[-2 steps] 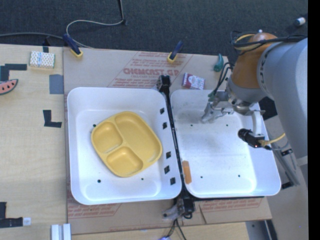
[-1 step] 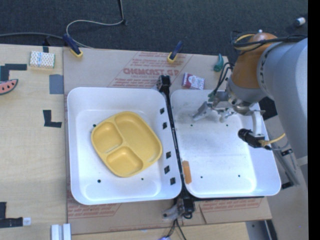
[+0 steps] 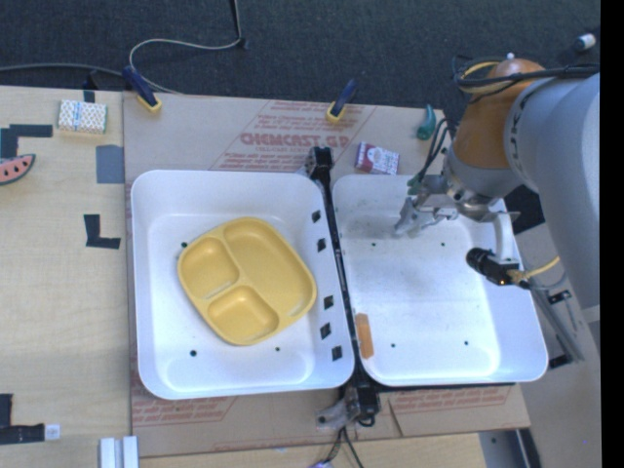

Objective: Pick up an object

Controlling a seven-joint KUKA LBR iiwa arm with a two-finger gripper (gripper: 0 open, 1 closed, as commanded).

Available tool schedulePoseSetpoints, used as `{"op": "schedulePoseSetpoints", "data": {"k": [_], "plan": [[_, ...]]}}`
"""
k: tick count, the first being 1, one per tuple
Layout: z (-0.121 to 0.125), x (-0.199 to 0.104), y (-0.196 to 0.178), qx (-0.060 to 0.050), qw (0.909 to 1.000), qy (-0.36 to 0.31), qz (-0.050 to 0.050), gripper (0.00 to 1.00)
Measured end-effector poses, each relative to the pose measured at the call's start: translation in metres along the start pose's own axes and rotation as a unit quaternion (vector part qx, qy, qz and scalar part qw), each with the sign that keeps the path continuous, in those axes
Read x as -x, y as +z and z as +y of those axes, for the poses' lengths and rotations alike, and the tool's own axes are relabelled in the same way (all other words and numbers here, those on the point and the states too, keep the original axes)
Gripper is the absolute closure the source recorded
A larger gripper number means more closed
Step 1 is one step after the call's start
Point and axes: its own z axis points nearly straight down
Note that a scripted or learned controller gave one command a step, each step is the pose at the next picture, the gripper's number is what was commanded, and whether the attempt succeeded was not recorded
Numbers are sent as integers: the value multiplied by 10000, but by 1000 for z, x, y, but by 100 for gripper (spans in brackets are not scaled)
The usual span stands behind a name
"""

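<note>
Left bin: 1 yellow tray with 3 compartments, lying flat near the middle, turned askew to the bin's edges. All 3 compartments bare.

Right bin: 1 small orange piece, close against the left edge, toward the near left corner. What it is I cannot make out; too small.

My claw is over the right bin, near its far edge, about midway along, tilted down toward the left. Well apart from the orange piece. Nothing seen in it. Open or closed: I cannot tell from this angle.

Black clips run along the seam where the 2 bins meet.

Cut off: a red, slice-shaped thing at the bench's left edge, partly out of view.

Both bins sit on a cardboard sheet with red print. Beyond the right bin's far left corner, a small red and white packet lies on the cardboard. 2 blue and yellow clamps grip the sheet's far edge. Pale wood bench to the left, with black tape marks and a small patterned block. Dark carpet beyond, with 1 black cable.
</note>
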Motion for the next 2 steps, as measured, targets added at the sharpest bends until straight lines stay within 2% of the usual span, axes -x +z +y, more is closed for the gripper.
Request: {"op": "schedulePoseSetpoints", "data": {"k": [1,2], "plan": [[0,0,0,-1,10000,0,-1,0],[38,-33,38,-2,10000,16,3,0]]}}
